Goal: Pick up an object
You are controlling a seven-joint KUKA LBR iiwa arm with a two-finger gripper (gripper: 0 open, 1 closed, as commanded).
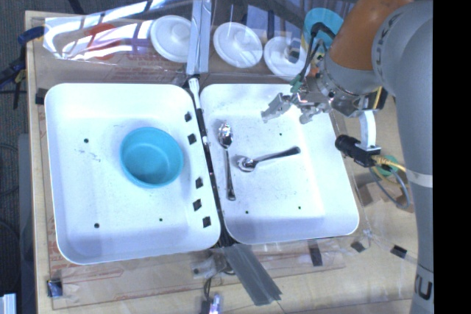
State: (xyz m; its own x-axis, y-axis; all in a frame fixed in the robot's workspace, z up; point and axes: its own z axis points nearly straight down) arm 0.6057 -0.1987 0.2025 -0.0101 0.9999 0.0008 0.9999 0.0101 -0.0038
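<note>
A blue bowl (pixel 151 156) sits upright in the left bin (pixel 66 217). In the right bin (pixel 324 209) lie two metal spoons: one long spoon (pixel 227 162) runs along the left side, bowl end toward the back, and a dark-handled spoon (pixel 268 157) lies across the middle, bowl end to the left. My gripper (pixel 290 107) hovers over the back part of the right bin, above and to the right of the spoons. Its fingers (pixel 274 107) stand apart with nothing between them.
Behind the bins lie three white lids (pixel 171 36) and a light blue cup (pixel 322 24) by the arm. A divider with black clips (pixel 197 158) separates the bins. The grey arm (pixel 397 48) fills the right side.
</note>
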